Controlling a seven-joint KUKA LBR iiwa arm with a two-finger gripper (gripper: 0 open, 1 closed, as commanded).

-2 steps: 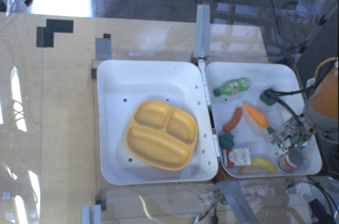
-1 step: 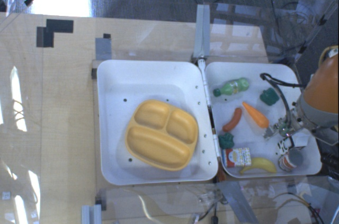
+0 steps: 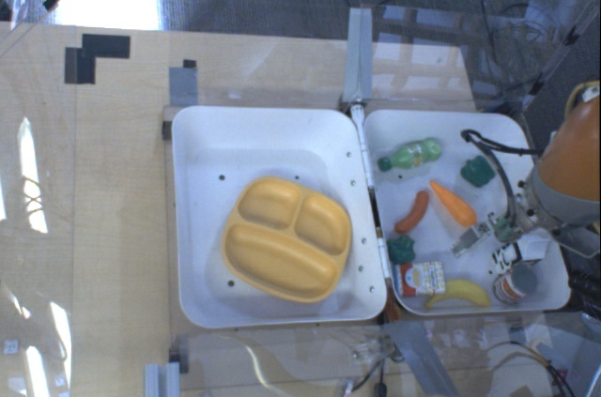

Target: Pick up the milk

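The milk is a small white carton with a red end, lying on its side near the front left corner of the right bin. My gripper hangs low over the middle right of this bin, up and to the right of the carton and apart from it. The carton is in plain view with nothing touching it from above. Behind the gripper, the grey arm with its orange band comes in from the right.
Around the milk lie a banana, a small green toy, a red sausage, a carrot, a green bottle, a green block and a can. A yellow divided plate sits in the left bin.
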